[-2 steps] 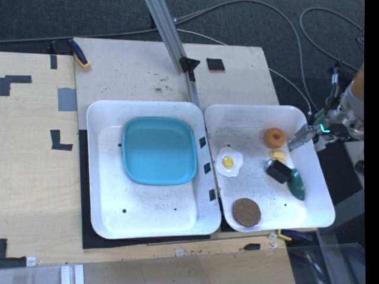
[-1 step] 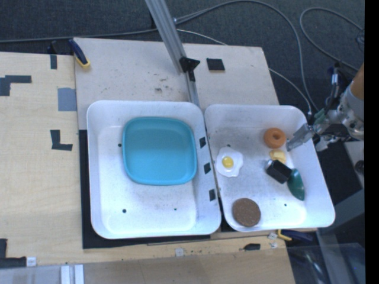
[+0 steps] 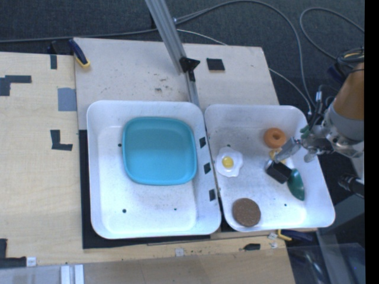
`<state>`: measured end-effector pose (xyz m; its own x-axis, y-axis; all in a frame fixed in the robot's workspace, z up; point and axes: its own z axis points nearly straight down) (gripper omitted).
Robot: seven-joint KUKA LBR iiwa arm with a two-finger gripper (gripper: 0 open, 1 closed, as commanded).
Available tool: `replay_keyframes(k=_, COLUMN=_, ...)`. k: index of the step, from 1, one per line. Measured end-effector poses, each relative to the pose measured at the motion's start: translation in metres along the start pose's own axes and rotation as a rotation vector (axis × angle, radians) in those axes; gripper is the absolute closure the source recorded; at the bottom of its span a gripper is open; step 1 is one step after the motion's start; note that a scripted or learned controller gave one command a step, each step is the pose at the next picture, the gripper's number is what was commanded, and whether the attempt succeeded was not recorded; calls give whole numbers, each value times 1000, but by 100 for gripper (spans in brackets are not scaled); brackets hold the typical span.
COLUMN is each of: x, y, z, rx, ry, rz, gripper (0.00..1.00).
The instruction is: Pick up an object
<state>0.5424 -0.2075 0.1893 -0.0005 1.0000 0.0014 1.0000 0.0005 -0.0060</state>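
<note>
Brown disc (image 3: 246, 212): flat and round, on the floor of the right bin at its near edge, apart from the other items.
Right bin (image 3: 317, 215): shallow, white, scuffed with dark specks; holds four loose items.
Fried-egg toy (image 3: 229, 163): white with a yellow centre, close to the bin's left wall, just beyond the brown disc.
Orange ring (image 3: 274, 137): doughnut-shaped, lying flat in the far half of the bin, to the right of the fried-egg toy.
Green object (image 3: 296, 184): dark green and elongated, near the bin's right wall, on the near side of the orange ring; its kind cannot be told.
Gripper (image 3: 308, 149): over the right side of the right bin, between the orange ring and the green object; whether it is spread, pressed together or pinching anything cannot be told.
Arm (image 3: 349, 108): grey with an orange band, entering from the right.
Left bin (image 3: 106, 218): white, touching the right bin along one wall.
Blue plate (image 3: 159, 150): square with rounded corners, lying flat in the far half of the left bin.
Metal rail (image 3: 166, 28): slanting from the top edge down to the junction of the two bins.
Bench (image 3: 35, 176): pale wood, marked with patches of dark tape.
</note>
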Motion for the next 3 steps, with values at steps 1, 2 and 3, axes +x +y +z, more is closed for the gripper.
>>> replay_keyframes(k=1, x=6, y=-5, z=60, rx=0, ry=0, rz=0, gripper=0)
replay_keyframes(k=2, x=6, y=-4, z=81, rx=-7, ry=-2, rz=0, gripper=0)
replay_keyframes(k=3, x=6, y=-5, z=71, rx=-5, ry=-1, rz=0, gripper=100)
